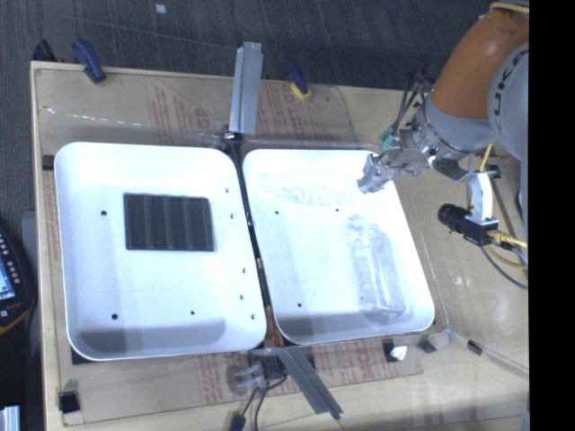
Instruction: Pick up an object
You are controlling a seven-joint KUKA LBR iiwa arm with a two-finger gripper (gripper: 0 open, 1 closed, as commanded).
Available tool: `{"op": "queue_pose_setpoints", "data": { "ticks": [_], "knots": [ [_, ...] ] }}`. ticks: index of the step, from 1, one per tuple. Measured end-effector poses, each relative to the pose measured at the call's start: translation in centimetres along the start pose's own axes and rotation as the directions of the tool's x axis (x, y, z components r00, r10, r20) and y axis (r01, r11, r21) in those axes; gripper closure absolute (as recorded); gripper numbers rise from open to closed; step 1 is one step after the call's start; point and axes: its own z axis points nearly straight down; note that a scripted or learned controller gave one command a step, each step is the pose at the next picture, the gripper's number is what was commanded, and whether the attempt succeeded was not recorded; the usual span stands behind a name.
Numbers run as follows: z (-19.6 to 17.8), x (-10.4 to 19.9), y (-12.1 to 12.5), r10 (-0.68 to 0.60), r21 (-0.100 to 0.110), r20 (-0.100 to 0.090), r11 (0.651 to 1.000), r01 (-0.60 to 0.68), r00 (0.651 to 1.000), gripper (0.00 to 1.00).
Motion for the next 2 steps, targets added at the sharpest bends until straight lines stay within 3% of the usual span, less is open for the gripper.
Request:
{"op": "queue_pose_setpoints", "data": {
  "ticks": [1,2],
  "knots": [
    [-3.7,12.3,-2.2,0.235,-0.003,0.000,0.972,-0.235,0.972,1.00],
    [-1.3,10.3,-3.5,0.305,-0.004,0.000,0.952,-0.305,0.952,1.00]
  ]
}}
